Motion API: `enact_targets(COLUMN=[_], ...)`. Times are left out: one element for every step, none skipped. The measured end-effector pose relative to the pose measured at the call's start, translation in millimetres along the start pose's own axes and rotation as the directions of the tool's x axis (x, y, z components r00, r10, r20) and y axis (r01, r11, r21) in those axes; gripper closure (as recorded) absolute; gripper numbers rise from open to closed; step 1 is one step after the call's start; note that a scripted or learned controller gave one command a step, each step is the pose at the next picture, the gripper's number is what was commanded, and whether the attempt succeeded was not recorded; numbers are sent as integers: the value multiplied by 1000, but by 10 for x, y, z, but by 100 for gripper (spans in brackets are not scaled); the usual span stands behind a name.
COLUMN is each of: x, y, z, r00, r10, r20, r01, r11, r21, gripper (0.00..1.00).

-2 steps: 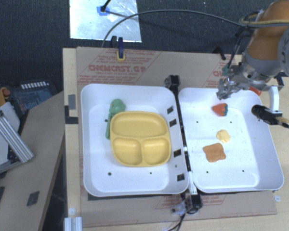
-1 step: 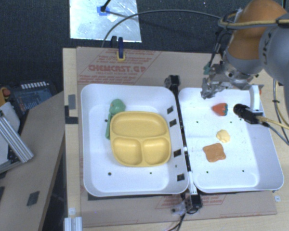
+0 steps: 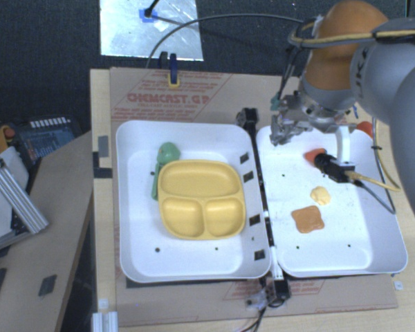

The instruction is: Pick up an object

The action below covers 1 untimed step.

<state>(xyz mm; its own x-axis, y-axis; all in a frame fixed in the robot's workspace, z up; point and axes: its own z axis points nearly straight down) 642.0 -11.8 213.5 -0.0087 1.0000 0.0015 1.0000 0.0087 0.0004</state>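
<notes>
Hovering gripper (image 3: 280, 135) over right bin (image 3: 346, 251); nothing held.

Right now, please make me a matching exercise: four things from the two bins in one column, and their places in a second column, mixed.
Things:
1. yellow divided tray
2. green object
3. brown flat piece
4. tool

Places:
A. right bin, toward the front, lying on the floor
B. over the far-left corner of the right bin
C. middle of the left bin
D. left bin, partly under the tray's far-left edge

Pairs: 1-C, 2-D, 3-A, 4-B
</notes>
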Motion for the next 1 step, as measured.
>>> enact_targets(x=[628], y=[-114], z=[-19], r00=[1000], r10=[-1], r20=[0], r01=[1], r11=[1000], r21=[0], gripper=[100])
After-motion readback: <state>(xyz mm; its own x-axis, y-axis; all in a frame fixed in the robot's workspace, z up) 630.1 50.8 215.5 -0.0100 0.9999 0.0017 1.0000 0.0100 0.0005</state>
